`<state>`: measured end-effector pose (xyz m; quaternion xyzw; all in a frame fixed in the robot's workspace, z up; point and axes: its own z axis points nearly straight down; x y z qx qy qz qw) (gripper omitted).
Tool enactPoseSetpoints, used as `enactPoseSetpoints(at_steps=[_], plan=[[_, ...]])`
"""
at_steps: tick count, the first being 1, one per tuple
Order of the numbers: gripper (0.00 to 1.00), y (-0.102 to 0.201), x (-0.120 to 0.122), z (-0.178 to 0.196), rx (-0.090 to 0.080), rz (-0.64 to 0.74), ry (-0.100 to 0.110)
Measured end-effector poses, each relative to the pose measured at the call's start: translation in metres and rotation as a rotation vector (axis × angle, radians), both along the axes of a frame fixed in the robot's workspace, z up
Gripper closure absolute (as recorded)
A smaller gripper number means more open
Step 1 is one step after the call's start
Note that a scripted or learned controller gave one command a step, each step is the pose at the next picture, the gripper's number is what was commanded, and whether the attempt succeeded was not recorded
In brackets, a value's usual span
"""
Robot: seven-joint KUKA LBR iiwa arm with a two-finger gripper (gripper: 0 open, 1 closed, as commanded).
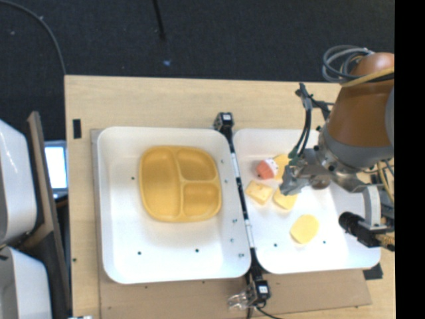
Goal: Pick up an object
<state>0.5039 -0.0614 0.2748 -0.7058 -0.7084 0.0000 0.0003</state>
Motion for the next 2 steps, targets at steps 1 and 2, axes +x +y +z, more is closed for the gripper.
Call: enactPoseSetpoints(at_steps=[1,2], plan=[[1.0,0.06,0.014,-0.006,0.0,0.001,0.0],[1.0,0.109,0.031,-0.009,0.0,0.0,-0.001]])
